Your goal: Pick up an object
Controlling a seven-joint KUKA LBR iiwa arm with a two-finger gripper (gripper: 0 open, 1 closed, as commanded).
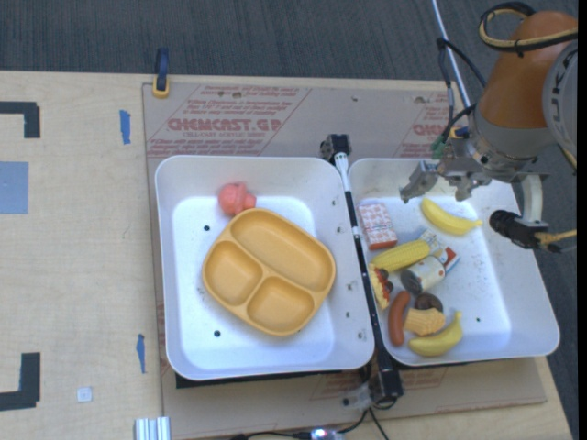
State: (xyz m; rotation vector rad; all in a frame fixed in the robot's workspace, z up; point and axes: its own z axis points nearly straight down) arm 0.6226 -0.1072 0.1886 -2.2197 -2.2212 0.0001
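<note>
Tool (447,183): fingers spread, holding nothing, above the right bin's (523,324) far end.
Banana (448,217): just below the tool.

Two white bins (174,273). Left of the centre divider (359,246): one yellow divided plate (268,271), one pink ball (236,197). Right of it: two bananas (448,216), two corn cobs (401,256), one sausage (398,316), one snack packet (377,225) (remaining pile items unclear).

I see two white bins (174,246) — the left one carries a yellow-orange divided plate (268,271) and a pink ball (236,197). In the right bin: yellow bananas (448,216), yellow corn (401,256), a red-brown sausage (397,317) — the tabletop (73,246) is pale wood with blue tape marks (125,126).
</note>
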